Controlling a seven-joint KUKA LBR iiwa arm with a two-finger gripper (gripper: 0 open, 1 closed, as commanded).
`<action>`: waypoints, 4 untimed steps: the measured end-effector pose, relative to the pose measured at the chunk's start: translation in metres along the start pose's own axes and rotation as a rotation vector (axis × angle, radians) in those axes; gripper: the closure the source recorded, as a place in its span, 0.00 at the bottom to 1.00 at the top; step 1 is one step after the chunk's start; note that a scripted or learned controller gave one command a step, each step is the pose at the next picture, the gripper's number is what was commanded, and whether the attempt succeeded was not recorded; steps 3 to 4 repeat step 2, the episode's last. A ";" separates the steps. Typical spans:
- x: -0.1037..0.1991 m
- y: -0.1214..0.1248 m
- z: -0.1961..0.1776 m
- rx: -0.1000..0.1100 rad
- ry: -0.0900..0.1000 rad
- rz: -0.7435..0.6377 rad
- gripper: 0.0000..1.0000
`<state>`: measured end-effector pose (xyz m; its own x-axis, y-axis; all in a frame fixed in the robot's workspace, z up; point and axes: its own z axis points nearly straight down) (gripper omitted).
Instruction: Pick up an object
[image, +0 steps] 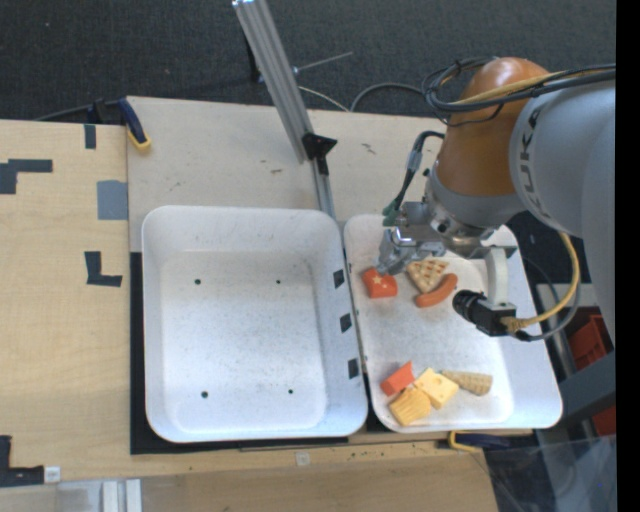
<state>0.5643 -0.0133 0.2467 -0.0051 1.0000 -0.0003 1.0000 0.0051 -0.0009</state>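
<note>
My gripper (398, 252) hangs low over the far part of the right bin (530, 395), coming in from the right. Just below its tips lie a red-orange block (380, 285), a tan waffle-like wedge (429, 272) and a red sausage (435, 291). The fingers point down and to the left, close to the red block and the waffle wedge. Nothing shows between them. Near the bin's front edge sit a small orange piece (397, 378), two yellow cheese-like blocks (424, 394) and a tan cone-shaped piece (469, 381).
The left bin (240, 320) stands beside the right one, divided by a raised rim with black clips (345, 322). A metal pole (285, 85) slants down to the bins' far edge. A black cable and connector (480, 312) hang from the wrist over the right bin.
</note>
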 end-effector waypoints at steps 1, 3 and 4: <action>0.039 0.025 0.000 -0.001 0.001 0.000 1.00; 0.088 0.048 -0.004 -0.001 0.002 -0.002 1.00; 0.088 0.048 -0.004 -0.001 0.002 -0.002 1.00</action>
